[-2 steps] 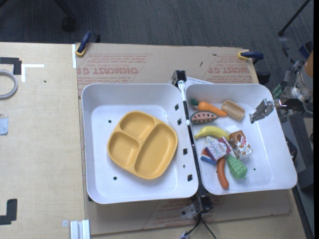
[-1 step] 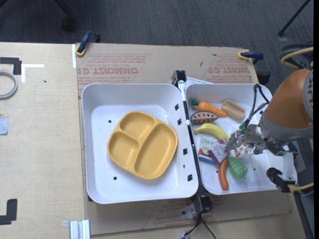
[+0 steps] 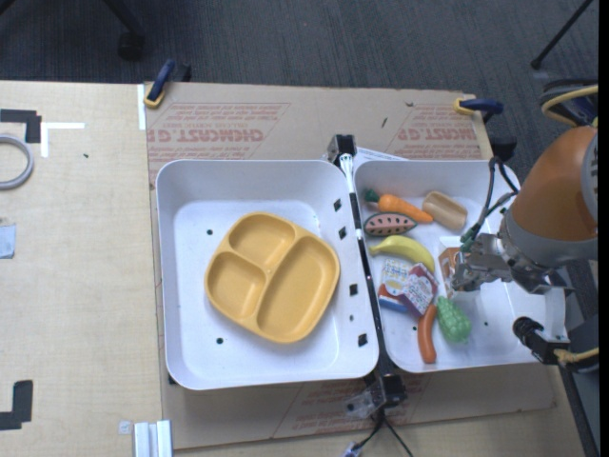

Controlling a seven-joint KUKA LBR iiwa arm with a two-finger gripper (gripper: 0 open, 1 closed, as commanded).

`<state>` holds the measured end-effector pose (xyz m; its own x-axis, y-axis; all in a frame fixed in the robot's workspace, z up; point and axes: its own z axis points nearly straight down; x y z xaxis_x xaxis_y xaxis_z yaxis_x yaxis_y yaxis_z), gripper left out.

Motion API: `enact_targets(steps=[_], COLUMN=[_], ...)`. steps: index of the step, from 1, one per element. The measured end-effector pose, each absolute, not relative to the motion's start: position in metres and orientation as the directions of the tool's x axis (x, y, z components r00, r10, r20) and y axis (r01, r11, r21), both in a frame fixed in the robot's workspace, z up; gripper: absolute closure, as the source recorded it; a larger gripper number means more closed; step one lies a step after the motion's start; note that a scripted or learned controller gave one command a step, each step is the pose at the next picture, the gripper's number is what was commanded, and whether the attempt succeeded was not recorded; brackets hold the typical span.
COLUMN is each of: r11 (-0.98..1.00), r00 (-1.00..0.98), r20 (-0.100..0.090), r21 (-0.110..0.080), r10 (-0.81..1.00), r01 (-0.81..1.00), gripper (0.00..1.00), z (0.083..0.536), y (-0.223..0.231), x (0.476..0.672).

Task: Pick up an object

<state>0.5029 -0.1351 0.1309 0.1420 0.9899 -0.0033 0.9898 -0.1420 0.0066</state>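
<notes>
My gripper (image 3: 461,276) hangs low over the right bin (image 3: 495,341), just above and right of a bumpy green toy vegetable (image 3: 454,322). Left of it lie a yellow banana (image 3: 403,249) and a colourful snack packet (image 3: 407,285). An orange-red sausage (image 3: 427,333) rests beside the green piece near the bin's front. Farther back are a carrot (image 3: 403,206), a watermelon slice (image 3: 390,224) and a tan bread roll (image 3: 444,209). Nothing can be seen held in the gripper.
The left bin (image 3: 181,255) holds a yellow divided plate (image 3: 273,276). The grey and orange arm (image 3: 561,208) covers the right bin's right side. Cardboard (image 3: 238,127) lies under both bins, with clamps at its back corners.
</notes>
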Motion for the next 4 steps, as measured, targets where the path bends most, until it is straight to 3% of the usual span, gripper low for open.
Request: enact_targets(steps=[1,2,3,4], r11=[-0.035,0.067,0.225,0.225], r00=[0.035,-0.067,-0.225,-0.225], r20=[-0.001,-0.002,-0.003,-0.003], r21=[0.002,0.002,0.002,0.002], r10=[0.999,0.998,0.974,0.974], r01=[0.999,0.998,0.974,0.974], gripper=[1.0,1.0,1.0,0.0], z=[0.256,0.405,0.543,0.543], y=[-0.11,-0.112,-0.164,-0.164], x=[0.479,0.479,0.479,0.479])
